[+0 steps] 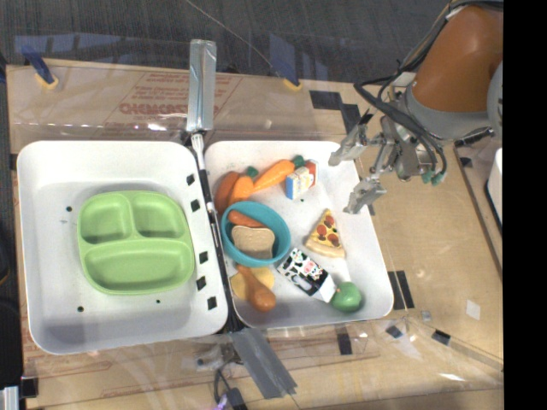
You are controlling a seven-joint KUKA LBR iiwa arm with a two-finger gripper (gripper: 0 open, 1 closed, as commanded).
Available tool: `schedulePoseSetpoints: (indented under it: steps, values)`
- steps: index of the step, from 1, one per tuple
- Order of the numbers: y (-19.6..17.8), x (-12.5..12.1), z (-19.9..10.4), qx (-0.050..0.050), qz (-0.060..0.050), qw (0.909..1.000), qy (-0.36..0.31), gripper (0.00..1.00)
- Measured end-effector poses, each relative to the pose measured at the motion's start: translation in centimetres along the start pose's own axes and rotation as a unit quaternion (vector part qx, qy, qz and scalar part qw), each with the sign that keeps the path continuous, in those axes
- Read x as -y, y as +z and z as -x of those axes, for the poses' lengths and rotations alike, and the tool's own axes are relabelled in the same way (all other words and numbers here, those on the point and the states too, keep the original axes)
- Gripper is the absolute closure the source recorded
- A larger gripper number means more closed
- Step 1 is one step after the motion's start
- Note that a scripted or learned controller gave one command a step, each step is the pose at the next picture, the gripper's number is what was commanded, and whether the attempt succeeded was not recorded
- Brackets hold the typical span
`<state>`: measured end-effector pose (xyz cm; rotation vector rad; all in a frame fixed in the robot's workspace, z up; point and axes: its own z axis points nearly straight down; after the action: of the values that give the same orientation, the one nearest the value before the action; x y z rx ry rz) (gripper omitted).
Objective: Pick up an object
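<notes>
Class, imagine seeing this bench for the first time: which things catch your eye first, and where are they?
A bright green divided plate lies alone in the left bin. The right bin is crowded with toy food around a blue bowl. Above its right edge hovers the open gripper.

Red printing showing on clear sheet (158, 92) lying behind left bin (43, 229); lettering appearing reversed and too blurred for reading. Small carton (299, 180) in right bin (367, 254) bearing coloured label, characters too small for making out. Black-and-white cow-patterned carton (306, 273) showing no legible words.
</notes>
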<state>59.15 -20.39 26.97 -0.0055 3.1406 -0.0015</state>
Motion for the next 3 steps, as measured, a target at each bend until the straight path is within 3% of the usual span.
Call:
schedulePoseSetpoints:
  steps: [1,2,3]
  values:
    - [8.7,-0.2,6.1,-0.002,0.000,0.9855,0.170,0.00]
    - [17.7,-0.9,4.5,-0.001,0.000,0.9552,0.296,0.00]
    - [17.8,-3.9,4.4,-0.002,0.000,0.9379,0.347,0.00]
